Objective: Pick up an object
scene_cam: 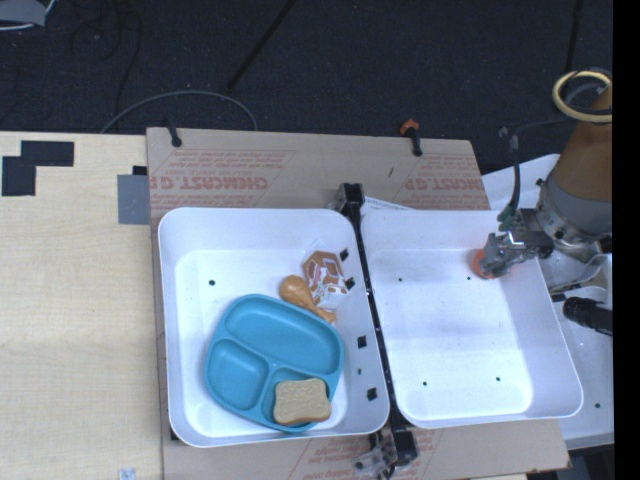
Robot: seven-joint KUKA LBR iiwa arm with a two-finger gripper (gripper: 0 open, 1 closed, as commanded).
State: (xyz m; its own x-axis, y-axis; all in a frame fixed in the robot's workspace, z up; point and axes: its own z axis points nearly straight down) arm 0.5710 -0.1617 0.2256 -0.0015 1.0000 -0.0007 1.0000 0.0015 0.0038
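The pale wood surface carries a cardboard sheet printed with red lettering that appears upside down and mirrored, too unclear to read with confidence. On the cardboard sit two shallow white bins side by side, joined by a black divider strip.

The left bin holds a blue compartment tray, tilted toward the lower right corner. A tan slice of toy bread lies in the tray's lower right compartment. Just beside the tray's upper edge lies a tan toy drumstick, and touching that, a clear packet with brown-orange printing; its writing is too small to read.

The right bin has a small orange-red object at its upper right wall. The grey arm reaches in from the right, and its gripper sits right at that orange-red object, touching or overlapping it. Whether the gripper is spread or pinching the object cannot be told.
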